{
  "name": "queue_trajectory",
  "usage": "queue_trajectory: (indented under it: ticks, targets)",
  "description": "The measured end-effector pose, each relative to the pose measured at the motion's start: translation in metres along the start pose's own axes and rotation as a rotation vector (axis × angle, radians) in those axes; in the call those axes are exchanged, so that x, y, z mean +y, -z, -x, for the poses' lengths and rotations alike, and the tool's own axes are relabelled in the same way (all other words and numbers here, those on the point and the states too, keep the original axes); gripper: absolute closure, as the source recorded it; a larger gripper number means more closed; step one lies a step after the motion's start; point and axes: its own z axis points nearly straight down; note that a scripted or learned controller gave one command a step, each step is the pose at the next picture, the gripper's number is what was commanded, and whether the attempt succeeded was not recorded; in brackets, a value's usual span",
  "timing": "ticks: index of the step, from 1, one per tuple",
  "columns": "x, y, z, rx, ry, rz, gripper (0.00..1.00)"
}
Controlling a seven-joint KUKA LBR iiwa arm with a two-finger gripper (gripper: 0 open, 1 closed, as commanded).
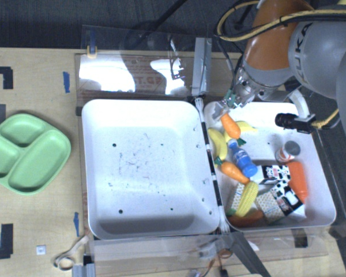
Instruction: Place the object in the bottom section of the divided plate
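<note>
1. Pincer (235, 98) hangs over the right bin's (323, 198) far-left corner; can't tell its grip.
2. A carrot (230, 125) lies just below it.
3. Divided plate (26, 152) sits far left on the tabletop (40, 218).

The divided plate (26, 153) is pale green, with rounded corners and three sections: two small ones along its upper side and one long one along its lower right. It lies flat on the bench (46, 229), far to the left of the pincer (230, 101) and somewhat below it, well apart from it, beyond the left white bin. The object itself cannot be singled out. A carrot (231, 126) (orange, stubby, green at its upper end) lies tilted in the right bin, just below the pincer, its tip close under it.
</note>
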Motion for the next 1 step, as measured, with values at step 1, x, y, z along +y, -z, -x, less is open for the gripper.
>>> queue_trajectory:
  ticks: [1]
  targets:
    - [-0.0611, -0.0034, -0.0511, 0.003, -0.164, -0.005, 1.0]
